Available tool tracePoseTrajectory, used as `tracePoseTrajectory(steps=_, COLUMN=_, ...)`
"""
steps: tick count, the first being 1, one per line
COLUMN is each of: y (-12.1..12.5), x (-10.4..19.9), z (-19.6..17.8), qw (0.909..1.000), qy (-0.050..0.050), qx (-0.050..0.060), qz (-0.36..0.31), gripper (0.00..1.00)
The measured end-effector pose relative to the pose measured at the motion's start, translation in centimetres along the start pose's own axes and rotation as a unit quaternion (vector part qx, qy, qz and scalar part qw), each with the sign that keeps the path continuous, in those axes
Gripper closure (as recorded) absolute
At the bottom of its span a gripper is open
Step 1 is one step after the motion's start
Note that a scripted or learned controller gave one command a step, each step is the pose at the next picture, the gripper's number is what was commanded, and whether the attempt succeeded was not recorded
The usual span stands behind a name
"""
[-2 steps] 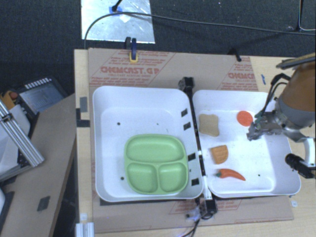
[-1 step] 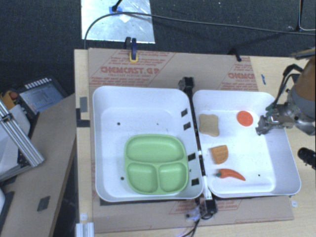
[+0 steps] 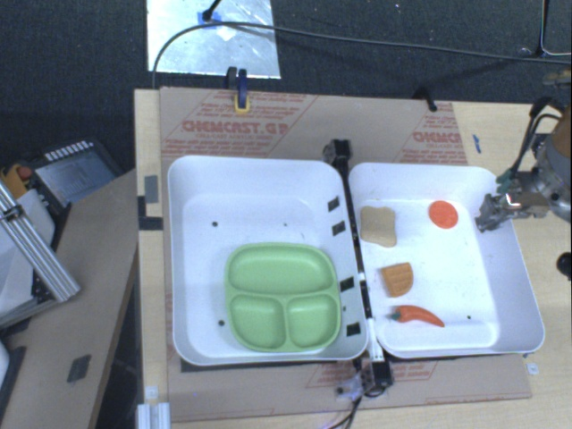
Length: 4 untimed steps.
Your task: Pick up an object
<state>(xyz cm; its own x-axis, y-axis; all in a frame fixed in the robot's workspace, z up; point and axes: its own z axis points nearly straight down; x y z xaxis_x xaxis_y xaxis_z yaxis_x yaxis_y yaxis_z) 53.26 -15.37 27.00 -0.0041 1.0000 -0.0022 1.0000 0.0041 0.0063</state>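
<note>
Orange-red, the chili pepper (image 3: 416, 315) lies nearest in the right bin (image 3: 509, 284), with an orange chunk (image 3: 398, 279), a tan slice (image 3: 379, 226) and a red disc (image 3: 442, 214) beyond. The hand (image 3: 497, 209) hovers at the bin's far right rim; how wide it stands I cannot tell. Descending there risks striking the wall or closing on nothing.

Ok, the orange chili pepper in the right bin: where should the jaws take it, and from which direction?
Probably grip the chili pepper across its thick middle, coming straight down from above. It lies flat on the floor of the right bin, long axis roughly left-right, tapering toward the right tip, so closing across the narrow width looks safest. The orange chunk sits just above it, apart.
</note>
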Motion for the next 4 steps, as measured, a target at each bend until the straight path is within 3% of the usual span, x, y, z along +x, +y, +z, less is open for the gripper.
tracePoseTrajectory(steps=4, y=6.0, x=20.9, z=1.5, qw=1.0, qy=0.002, qx=0.002, qz=-0.003, gripper=1.0)
